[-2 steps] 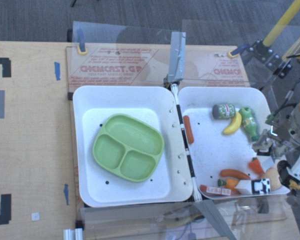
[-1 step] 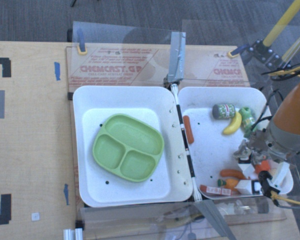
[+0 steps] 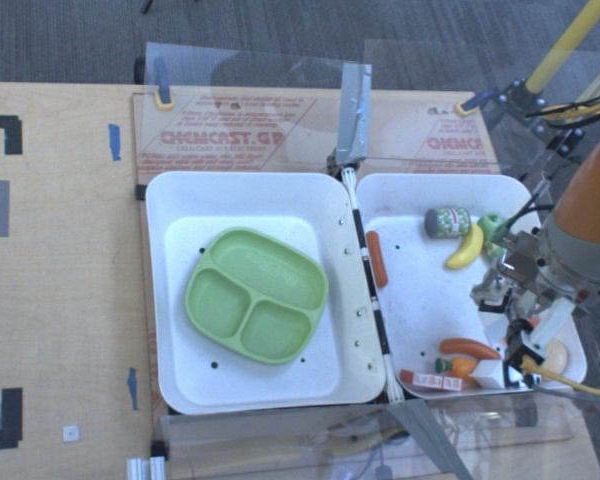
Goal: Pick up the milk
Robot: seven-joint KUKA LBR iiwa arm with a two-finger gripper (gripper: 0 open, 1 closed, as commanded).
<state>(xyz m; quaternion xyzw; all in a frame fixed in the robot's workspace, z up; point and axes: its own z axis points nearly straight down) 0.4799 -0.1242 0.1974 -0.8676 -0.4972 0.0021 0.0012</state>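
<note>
Gripper [image 3: 502, 286] is low over the right bin [image 3: 400, 318], near its outer wall. Cannot tell whether it is released or clenched; nothing is seen gripped.

Milk: not surely identified. Best candidate is a small white piece [image 3: 488, 372] a short way from the gripper towards the bin's front wall, touching or just beside an orange carrot [image 3: 461, 366]. A red pepper [image 3: 468, 347] lies between it and the gripper.

Beyond the gripper, towards the back wall: banana [image 3: 465, 248] and a grey-green can [image 3: 447, 221], both apart from it.

Risks, as judged:
- Descending here would close on bare floor, since the candidate lies off to one side.
- The crowded front corner could mean catching the pepper or carrot instead.
- The front wall is close, so a side approach could jam against it or push the milk away.
</note>
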